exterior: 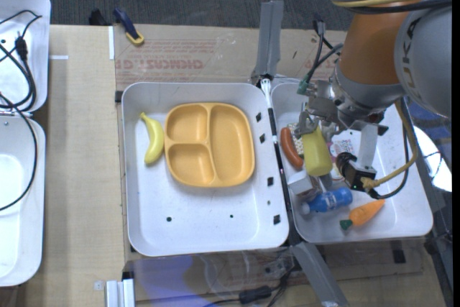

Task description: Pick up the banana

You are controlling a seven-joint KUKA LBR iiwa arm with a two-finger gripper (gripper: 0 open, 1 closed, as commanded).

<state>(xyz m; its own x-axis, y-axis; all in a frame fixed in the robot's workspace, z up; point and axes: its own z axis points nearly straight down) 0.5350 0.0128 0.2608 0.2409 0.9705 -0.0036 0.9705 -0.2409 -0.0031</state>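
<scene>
The banana [152, 139] is yellow and curved. It lies in the left bin [208, 234] near its left wall, just left of a yellow divided plate [210, 144]. My gripper [314, 127] hangs over the right bin [402, 226], far to the right of the banana and across the wall between the two bins. Directly below the gripper is a yellow block-like item [317, 155]; whether the gripper touches it I cannot tell. The grey arm with its orange band [374, 32] covers the back of the right bin.
The right bin holds a hot dog [290, 147], a blue bottle [328, 200] and a carrot [366, 212]. Cables [392, 176] loop beside the wrist. White trays [18, 154] with black cords lie at the far left.
</scene>
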